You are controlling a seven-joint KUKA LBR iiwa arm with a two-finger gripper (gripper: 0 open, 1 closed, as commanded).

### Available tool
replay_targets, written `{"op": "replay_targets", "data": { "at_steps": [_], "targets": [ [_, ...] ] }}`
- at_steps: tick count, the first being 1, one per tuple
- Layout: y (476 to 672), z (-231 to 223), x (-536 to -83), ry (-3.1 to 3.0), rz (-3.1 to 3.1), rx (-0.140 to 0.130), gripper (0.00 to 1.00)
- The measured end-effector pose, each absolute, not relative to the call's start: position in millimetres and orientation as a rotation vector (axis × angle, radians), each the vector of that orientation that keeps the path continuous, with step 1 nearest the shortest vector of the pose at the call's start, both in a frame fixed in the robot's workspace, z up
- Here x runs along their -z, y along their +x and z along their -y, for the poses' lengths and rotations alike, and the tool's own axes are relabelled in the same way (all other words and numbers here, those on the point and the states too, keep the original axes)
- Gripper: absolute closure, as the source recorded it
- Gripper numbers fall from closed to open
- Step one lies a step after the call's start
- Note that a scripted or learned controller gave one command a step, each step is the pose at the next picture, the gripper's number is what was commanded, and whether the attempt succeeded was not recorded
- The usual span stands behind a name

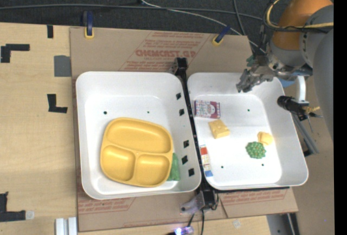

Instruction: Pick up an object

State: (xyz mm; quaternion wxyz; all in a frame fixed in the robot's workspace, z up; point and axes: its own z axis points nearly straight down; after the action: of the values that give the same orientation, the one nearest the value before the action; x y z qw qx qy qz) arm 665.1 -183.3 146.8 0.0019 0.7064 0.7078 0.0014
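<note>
left bin [89, 87]: yellow tray [135, 151] | right bin [271, 174]: cheese wedge [219, 129], green toy [256, 149]

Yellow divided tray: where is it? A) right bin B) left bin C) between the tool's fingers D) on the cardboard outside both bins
B: the yellow divided tray lies flat in the left bin, while the tool is over the right bin's far edge.

Glossy yellow plastic tray [136, 151], smooth white bins [89, 120]
</note>
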Motion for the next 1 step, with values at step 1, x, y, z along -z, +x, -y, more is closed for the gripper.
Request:
{"op": "replay_targets", "data": {
  "at_steps": [1],
  "targets": [
    [666.9, 181.9, -211.3, 2.216, -2.22, -0.005, 1.0]
  ]
}}
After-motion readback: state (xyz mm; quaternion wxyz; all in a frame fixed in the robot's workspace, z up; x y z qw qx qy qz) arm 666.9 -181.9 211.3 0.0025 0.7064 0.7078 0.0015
